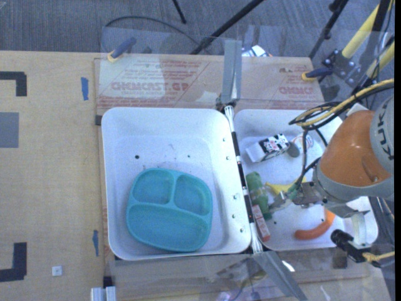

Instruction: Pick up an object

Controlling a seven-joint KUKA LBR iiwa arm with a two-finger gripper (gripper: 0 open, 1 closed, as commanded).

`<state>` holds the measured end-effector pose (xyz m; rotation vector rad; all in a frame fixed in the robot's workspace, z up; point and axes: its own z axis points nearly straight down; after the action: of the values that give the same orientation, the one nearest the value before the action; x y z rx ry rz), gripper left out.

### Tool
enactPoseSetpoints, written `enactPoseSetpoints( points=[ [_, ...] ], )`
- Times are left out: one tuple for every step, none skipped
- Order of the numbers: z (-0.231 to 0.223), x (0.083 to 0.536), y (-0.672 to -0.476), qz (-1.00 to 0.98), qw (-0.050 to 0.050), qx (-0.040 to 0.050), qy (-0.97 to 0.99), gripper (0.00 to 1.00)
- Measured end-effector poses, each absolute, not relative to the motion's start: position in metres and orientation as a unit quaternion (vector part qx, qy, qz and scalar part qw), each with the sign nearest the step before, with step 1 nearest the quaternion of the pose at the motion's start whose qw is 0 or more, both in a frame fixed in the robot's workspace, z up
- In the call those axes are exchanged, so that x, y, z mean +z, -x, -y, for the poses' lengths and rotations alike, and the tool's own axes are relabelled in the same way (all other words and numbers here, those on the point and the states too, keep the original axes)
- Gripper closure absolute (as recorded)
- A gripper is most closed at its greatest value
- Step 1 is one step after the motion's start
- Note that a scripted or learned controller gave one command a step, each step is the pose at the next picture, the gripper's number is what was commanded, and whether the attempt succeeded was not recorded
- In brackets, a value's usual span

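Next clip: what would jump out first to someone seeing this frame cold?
Probably the teal divided plate, lying alone in the left bin. Next, the arm's orange band looming over the right bin, with the gripper low among small clutter: a green bottle by the divider, an orange carrot-like piece at the near edge, a small white package farther back.

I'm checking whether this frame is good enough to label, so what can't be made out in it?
- Pincer: small and cluttered in the camera view; open or shut, cannot tell.
- Right bin: its right part is hidden by the arm.
- Green item: too blurred to identify.
- Orange item: partly behind the arm.
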<state>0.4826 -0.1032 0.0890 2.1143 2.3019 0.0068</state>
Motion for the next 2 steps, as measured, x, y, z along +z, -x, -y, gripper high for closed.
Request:
enactPoseSetpoints(
  points=[
    [0.108, 0.163, -0.489, -0.721, 0.000, 0.0003, -0.693, 0.00],
    [0.110, 0.087, -0.524, -0.757, 0.003, 0.0017, -0.654, 0.00]
  ],
)
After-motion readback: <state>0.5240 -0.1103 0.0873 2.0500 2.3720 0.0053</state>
